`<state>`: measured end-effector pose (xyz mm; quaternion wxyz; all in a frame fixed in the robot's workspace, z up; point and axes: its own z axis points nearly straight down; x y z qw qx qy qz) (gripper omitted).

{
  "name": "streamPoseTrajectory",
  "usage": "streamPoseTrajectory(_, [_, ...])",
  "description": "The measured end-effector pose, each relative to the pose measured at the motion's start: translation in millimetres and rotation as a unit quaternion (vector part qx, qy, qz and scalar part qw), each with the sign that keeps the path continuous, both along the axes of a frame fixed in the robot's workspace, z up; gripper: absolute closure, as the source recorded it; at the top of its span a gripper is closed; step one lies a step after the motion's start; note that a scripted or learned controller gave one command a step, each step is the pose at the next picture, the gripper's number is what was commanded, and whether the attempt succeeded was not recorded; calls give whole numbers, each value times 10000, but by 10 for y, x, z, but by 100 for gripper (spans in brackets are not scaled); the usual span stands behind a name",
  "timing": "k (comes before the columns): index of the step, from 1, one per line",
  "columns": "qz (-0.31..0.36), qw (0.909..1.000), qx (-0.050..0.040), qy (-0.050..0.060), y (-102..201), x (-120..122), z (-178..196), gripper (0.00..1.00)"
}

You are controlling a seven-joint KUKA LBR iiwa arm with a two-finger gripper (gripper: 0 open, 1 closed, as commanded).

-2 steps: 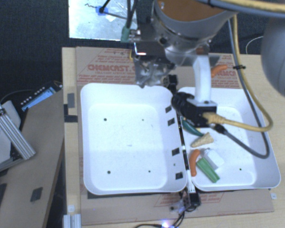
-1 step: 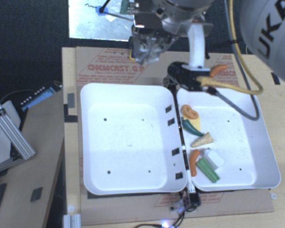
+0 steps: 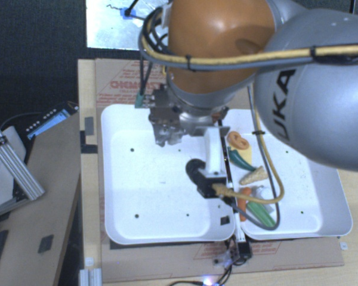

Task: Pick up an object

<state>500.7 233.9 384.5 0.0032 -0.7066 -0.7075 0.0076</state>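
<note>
Whether our jaws are open or closed we cannot tell, since the gripper (image 3: 167, 127) hangs over the left bin (image 3: 137, 219) while the small objects (image 3: 247, 171) lie in the right bin (image 3: 322, 219), so nothing looks picked yet.

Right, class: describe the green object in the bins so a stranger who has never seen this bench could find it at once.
Start at the right bin of the two white ones. Along its left side, by the divider, lies a small cluster of toy-like pieces. The green object is the one nearest the front edge: long, slanted and dark green, while the pieces above it are orange, yellow and tan.
</note>
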Motion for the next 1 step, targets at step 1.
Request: streamPoseTrajectory(1, [0, 10000, 4, -17, -2, -88, -1176, 100])
